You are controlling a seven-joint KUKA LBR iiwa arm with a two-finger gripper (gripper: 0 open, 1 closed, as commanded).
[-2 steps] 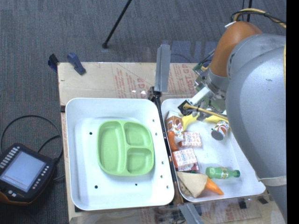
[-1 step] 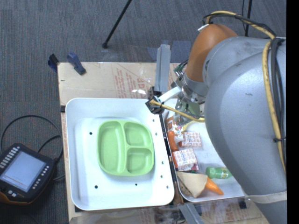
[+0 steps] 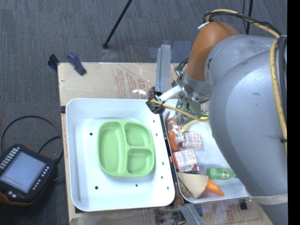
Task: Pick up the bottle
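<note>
camera view, looking down at a slant.

claw (image 3: 186, 108): low over the far end of the right bin (image 3: 211, 198), mostly hidden under the wrist. open or closed: can't tell from here.

bottle (image 3: 221, 173): green, lying on its side at the near end of the right bin, right end cut off by the arm in front of it. well apart from the claw.

just beside the bottle, on the near side: orange carrot (image 3: 214, 187), touching a tan wedge (image 3: 194, 184), possibly paper or a cone, too unclear to call.

two printed cartons (image 3: 186, 159) mid-bin, between claw and bottle.

left bin (image 3: 77, 172): green plate (image 3: 125, 148) with three compartments, lying flat, roughly centred.

bench (image 3: 108, 78) under both bins, brown top showing at the far side. black handset (image 3: 23, 172) with a screen on the floor, left of the bench.
</note>
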